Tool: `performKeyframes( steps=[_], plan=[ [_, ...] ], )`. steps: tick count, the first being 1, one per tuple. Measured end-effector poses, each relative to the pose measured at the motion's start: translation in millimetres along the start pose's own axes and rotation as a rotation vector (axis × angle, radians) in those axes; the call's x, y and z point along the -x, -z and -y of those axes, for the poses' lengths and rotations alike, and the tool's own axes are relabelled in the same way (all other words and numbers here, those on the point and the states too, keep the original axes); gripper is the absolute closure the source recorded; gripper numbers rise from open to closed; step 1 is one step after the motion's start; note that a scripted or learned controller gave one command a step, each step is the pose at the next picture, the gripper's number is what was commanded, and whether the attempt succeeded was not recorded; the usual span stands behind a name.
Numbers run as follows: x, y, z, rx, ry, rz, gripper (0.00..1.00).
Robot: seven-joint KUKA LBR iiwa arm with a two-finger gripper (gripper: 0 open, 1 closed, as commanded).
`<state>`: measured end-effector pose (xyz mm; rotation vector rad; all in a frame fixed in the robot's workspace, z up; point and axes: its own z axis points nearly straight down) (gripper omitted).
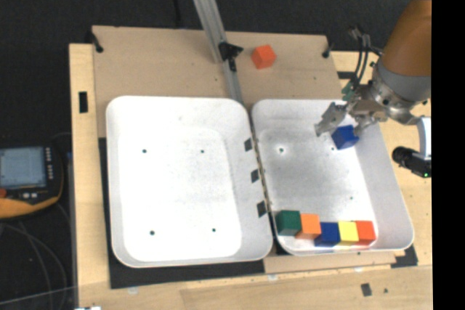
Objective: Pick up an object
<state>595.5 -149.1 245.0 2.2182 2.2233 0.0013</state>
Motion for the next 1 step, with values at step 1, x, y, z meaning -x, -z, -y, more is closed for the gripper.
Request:
performKeyframes(
  steps=[1],
  plan=[
    [2.6,-147.8,28.6,0.001,-0.004,0.001,0.00]
  ],
)
